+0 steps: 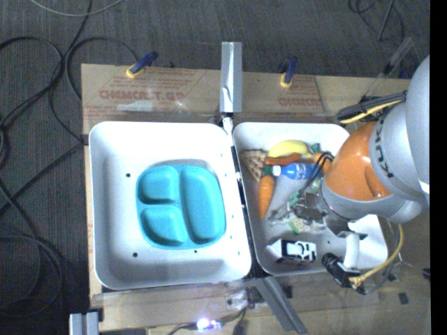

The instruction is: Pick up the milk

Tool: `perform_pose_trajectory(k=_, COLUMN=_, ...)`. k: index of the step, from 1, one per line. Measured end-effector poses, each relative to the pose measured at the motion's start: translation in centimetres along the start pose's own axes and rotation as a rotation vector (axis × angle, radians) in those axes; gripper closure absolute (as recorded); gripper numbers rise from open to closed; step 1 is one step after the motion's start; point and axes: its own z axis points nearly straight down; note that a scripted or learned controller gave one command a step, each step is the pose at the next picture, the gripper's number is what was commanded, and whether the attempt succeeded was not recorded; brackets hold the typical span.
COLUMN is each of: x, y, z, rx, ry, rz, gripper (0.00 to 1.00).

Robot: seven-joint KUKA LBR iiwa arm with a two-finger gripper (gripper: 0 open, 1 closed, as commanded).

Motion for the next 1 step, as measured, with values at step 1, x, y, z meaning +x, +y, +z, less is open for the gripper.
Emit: perform_pose_trajectory(k=1, x=-0.02, y=0.03, z=-0.88, rx=0.001, ry=0.001, rz=0.001, gripper=1.00)
